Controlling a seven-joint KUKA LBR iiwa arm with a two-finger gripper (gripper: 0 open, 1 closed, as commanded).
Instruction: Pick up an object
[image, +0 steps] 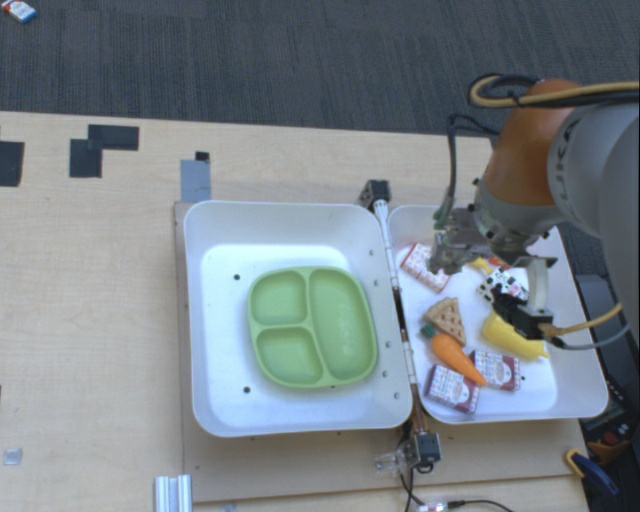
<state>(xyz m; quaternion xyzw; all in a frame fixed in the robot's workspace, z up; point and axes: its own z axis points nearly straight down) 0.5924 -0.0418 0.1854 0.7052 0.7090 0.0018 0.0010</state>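
The gripper (452, 250) is seen from above, so its fingertips are masked by the wrist. The right bin (575, 400) is largely covered at 12 o'clock by the arm (560, 150), which is cut off by the right edge. A black-and-white object (500, 287) is half hidden. Print on the small packets (452, 388) is too blurred to be read.

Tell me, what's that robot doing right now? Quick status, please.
Claw low over right white bin, beside small red-and-white packet. Nothing visibly grasped. Orange toy carrot, yellow banana and tan wedge crowd nearby.
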